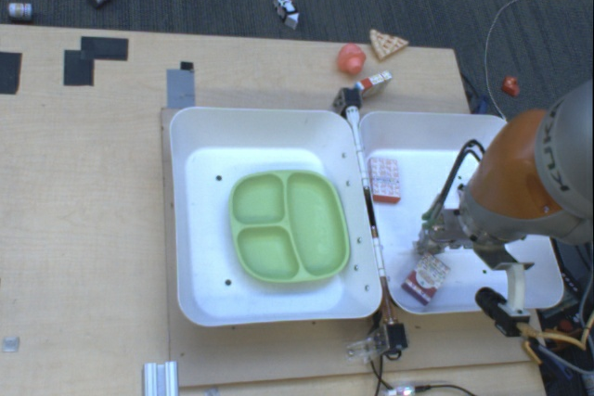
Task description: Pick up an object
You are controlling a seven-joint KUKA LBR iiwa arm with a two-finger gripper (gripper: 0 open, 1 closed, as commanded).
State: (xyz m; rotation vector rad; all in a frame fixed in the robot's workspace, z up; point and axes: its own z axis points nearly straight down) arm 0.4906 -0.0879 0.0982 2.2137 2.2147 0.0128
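Note:
In the right bin [464, 158] lie two objects. A red and white patterned box [384, 179] rests near the bin's left wall. A red and white packet [425, 278] lies tilted at the bin's front left corner. My gripper [432, 244] hangs low over the right bin, directly above the packet's upper end and very close to it or touching it. The grey arm with its orange band [520, 172] reaches in from the right and hides the bin's right part.
The left bin [200, 199] holds a green divided plate [290, 225]. On the bench behind the bins lie a red ball [351, 58], a toy pizza slice [388, 43] and a small red-tipped item [373, 83]. Cables lie at the front right.

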